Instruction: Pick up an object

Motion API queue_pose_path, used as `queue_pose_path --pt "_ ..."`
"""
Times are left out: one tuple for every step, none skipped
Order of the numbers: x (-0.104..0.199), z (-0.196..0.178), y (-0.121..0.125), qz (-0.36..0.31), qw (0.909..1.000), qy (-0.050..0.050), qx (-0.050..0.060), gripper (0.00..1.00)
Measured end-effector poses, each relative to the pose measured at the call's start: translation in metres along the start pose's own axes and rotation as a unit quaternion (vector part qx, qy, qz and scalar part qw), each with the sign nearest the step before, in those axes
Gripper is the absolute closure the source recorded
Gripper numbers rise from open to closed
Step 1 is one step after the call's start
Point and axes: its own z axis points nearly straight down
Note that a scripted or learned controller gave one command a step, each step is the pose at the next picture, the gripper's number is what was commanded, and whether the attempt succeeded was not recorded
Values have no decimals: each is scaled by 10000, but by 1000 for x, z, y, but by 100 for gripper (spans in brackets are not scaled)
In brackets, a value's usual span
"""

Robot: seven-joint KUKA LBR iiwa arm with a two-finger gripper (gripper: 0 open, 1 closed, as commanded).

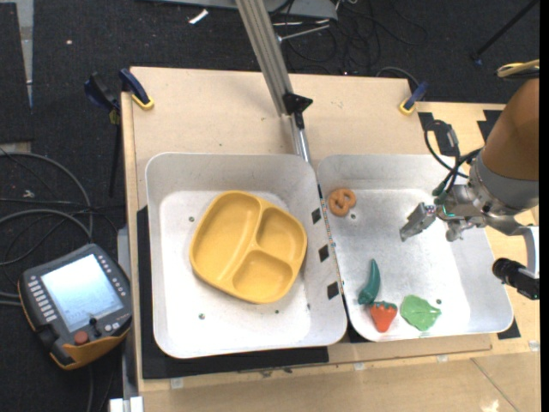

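While my gripper (426,221) hangs over the right bin (480,303), I cannot tell its state; nothing shows between its fingers. A pretzel (341,201) lies near the bin's far left corner, while a green pepper (371,283), strawberry (383,315) and green leaf (419,312) cluster near me. A yellow divided plate (248,246) fills the left bin (171,316).

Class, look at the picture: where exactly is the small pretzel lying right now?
The pretzel lies in the right-hand bin, near its upper-left corner, beside the divide from the bin holding the yellow plate.
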Motion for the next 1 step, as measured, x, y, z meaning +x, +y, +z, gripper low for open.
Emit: queue_pose_path --pt "0 0 0 5 10000 0 -1 0"
